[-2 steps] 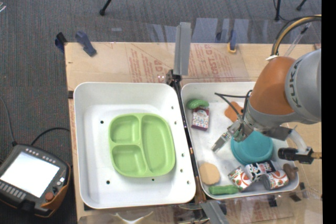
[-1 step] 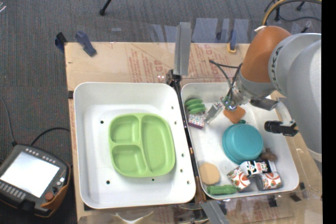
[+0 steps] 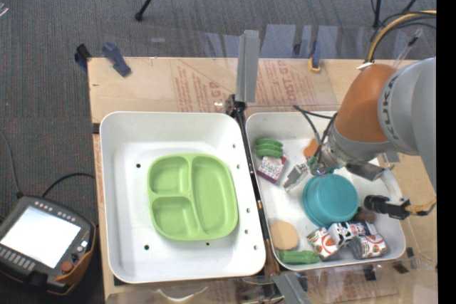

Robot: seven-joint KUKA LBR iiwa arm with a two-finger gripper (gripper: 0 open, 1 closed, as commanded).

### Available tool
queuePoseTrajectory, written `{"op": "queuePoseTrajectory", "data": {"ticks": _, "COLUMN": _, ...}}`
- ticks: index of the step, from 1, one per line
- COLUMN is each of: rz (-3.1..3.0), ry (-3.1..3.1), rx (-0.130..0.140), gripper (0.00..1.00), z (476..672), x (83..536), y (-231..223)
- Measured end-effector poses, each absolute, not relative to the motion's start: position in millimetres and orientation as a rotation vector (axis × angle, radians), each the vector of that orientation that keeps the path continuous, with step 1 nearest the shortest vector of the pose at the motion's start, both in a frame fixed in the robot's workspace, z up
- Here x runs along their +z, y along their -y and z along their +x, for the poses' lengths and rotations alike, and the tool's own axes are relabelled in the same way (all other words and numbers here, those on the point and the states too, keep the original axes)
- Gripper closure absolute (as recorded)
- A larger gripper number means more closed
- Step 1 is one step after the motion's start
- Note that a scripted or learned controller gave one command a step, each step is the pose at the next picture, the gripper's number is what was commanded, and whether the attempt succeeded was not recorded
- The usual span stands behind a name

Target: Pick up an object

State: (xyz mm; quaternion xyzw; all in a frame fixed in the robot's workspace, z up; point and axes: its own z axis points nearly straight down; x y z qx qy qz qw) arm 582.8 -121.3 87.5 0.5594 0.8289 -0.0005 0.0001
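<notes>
Resting on a cardboard-topped bench (image 3: 185,82) over grey carpet (image 3: 71,3), the jaws (image 3: 305,171) have an unclear opening.

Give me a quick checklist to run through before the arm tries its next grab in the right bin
1. Gripper over the right bin: ok.
2. Nothing seen between its fingers: ok.
3. A target close by: ok, small patterned packet and teal bowl flank it.
4. Room around the target: not ok, green pods crowd the packet.
5. Finger opening: cannot tell.
6. Left bin untouched: ok, green divided plate lies flat.
</notes>
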Motion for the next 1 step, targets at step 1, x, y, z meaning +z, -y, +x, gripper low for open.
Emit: {"op": "queuePoseTrajectory", "data": {"ticks": 1, "rz": 1.752, "ry": -2.602, "rx": 0.003, "gripper": 0.0, "z": 503.2, "x": 89.0, "y": 149.8}}
